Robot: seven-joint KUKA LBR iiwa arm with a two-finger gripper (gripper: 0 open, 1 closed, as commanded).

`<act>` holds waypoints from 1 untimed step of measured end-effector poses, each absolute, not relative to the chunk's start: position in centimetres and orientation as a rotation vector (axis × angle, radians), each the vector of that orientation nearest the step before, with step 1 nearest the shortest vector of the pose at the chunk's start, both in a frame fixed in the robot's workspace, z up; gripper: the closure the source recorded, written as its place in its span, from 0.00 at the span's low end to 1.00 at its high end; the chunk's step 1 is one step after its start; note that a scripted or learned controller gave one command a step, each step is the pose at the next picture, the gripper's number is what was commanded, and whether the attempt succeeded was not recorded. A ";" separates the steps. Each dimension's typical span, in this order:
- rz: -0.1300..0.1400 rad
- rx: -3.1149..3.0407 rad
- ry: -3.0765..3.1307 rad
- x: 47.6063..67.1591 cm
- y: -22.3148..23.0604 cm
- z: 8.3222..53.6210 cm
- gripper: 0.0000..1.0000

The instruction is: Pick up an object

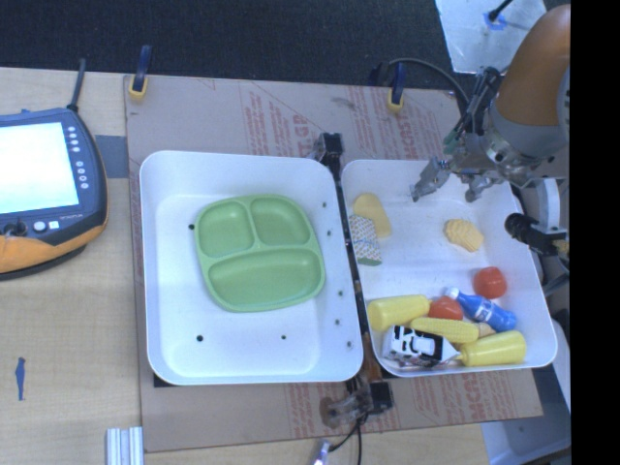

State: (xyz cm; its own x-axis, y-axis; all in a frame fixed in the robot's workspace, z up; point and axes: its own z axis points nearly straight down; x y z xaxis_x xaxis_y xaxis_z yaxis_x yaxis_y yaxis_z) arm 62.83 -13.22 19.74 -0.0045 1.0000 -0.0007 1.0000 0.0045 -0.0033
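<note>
Grey arm [513, 153] with orange band, black cables, dark two-fingered tool [448, 184].

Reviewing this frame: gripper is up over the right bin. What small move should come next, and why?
Probably lower the open gripper toward the small yellow piece just below it in the right bin. Nothing sits between its fingers, and that piece lies apart from the crowded pile.

toys [455, 332]: jumbled | right bin's [531, 289] near end | yellow, red, blue

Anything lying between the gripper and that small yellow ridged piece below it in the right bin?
No. In the camera view, only bare white bin floor separates the gripper from the yellow ridged piece.
</note>
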 end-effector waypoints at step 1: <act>0.008 -2.215 -2.226 57.3 -18.0 19.2 0.00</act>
State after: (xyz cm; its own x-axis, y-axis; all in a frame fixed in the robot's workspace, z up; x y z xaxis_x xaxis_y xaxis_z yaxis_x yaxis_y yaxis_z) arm 57.29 -17.97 19.21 -0.0049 1.0000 -0.0028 1.0000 0.0049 -0.0046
